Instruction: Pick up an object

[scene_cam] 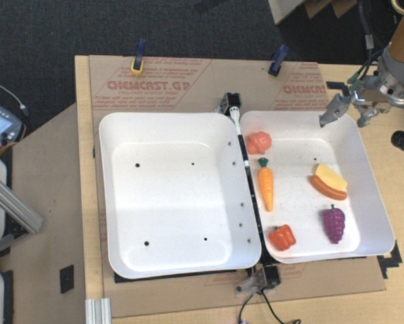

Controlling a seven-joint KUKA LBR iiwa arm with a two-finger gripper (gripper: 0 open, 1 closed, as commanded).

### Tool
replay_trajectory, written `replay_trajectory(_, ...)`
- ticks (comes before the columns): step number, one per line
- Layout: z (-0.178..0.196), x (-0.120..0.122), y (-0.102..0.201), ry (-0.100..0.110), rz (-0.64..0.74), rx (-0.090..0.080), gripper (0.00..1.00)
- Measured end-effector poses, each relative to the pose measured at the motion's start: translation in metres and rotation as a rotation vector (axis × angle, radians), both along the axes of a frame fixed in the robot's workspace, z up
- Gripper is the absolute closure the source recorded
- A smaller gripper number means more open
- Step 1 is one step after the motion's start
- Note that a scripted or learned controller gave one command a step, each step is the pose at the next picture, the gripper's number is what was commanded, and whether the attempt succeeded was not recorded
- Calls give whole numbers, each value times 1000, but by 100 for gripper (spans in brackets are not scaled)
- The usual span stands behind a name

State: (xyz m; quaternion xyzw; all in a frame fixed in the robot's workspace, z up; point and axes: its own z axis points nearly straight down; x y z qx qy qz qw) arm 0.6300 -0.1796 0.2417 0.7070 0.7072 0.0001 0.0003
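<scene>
One fixed camera looks down at a slant from above the bench (188, 73); both bins (121, 181) in frame.

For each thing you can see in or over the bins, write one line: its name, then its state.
Gripper: jaws open, holding nothing, above right bin's far edge.
Carrot: lying flat, green end away.
Grapes: lying flat.
Hot dog: lying flat.
Red pepper: lying near front rim.
Pink fruit: resting by the divider.

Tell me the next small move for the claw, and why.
Probably bring the claw down and toward the bench's front, over the yellow and orange toy hot dog. The claw hovers open over the far right corner of the right white bin with nothing between its fingers, and that toy lies nearest.
</scene>
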Motion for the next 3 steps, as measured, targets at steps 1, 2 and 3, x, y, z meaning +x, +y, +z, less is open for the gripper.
replay_trajectory(1, -64, 38, 55, 2, 4, 1, 0)
replay_trajectory(2, 116, 22, 40, -18, 0, -5, 0)
replay_trajectory(3, 116, 22, 42, -5, 1, -3, 100)
